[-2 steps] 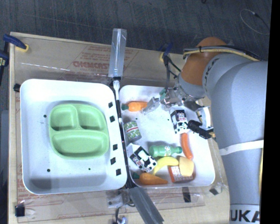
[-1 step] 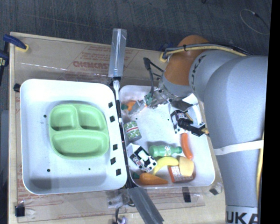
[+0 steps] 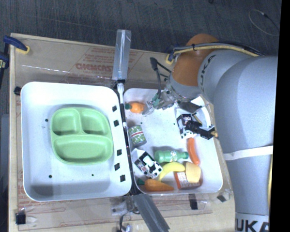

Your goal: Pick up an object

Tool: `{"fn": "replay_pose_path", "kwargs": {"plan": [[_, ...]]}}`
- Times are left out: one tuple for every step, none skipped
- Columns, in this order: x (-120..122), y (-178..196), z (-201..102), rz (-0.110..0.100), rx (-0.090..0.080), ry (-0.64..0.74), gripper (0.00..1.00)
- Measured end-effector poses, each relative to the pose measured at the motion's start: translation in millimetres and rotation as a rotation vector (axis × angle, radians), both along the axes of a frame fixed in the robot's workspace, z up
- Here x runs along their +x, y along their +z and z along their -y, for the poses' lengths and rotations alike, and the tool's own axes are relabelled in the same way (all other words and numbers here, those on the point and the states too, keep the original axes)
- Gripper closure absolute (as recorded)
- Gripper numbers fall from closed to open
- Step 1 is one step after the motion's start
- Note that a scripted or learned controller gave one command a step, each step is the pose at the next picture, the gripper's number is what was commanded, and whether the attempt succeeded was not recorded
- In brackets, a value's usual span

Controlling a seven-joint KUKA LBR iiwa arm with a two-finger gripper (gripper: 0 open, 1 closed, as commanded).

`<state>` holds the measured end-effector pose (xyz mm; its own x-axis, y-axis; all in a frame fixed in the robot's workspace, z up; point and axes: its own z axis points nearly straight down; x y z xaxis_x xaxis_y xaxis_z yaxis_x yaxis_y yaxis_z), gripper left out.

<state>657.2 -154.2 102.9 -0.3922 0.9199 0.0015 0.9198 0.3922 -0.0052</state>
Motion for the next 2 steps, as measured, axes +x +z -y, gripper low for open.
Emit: {"fn": "replay_pose_path", "kwargs": {"plan": [[0.0, 0.0, 0.0, 0.000, 0.000, 0.000, 0.00], [0.2, 11.0, 0.7, -0.002, -0.001, 0.003, 1.00]]}}
